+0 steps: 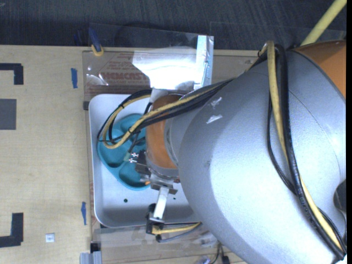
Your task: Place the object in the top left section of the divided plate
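My arm (247, 147) hangs over the white bin (102, 199) — my fingers are hidden beneath it, so their state I cannot tell. The teal divided plate (116, 150) lies toward the bin's left wall, partly covered by my wrist.

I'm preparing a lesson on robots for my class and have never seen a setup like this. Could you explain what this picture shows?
The camera is fixed above a workbench, looking down at a slant. The big grey shape is a robot arm reaching in from the right, with an orange band above its wrist and cables running along it. Below it sits a shallow white bin holding a blue divided plate, mostly hidden by the arm. The gripper is hidden under the wrist, so I cannot tell whether it holds anything.
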Controlling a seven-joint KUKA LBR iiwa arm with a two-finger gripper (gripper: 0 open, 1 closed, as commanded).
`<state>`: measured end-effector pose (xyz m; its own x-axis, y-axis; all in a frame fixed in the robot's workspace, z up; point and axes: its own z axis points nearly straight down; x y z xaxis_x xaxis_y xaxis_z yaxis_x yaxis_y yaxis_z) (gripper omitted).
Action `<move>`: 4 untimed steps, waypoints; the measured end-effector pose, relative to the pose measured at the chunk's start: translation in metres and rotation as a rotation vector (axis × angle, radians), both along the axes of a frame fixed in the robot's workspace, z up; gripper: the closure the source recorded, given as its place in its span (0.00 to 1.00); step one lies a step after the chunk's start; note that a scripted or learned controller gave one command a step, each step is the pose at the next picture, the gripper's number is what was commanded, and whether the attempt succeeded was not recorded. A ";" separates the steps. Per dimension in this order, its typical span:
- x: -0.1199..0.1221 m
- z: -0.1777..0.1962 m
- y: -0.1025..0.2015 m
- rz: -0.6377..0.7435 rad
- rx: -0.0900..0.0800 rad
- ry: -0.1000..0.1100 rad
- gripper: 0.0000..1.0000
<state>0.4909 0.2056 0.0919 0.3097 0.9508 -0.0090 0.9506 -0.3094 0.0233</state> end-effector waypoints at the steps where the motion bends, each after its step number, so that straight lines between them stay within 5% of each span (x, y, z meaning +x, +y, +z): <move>1: -0.001 0.000 -0.002 0.160 -0.006 0.007 1.00; 2: 0.008 0.017 -0.002 0.254 -0.014 0.038 1.00; 3: -0.003 0.002 -0.015 0.033 0.022 -0.003 1.00; 4: -0.002 0.000 0.009 -0.135 0.011 -0.004 1.00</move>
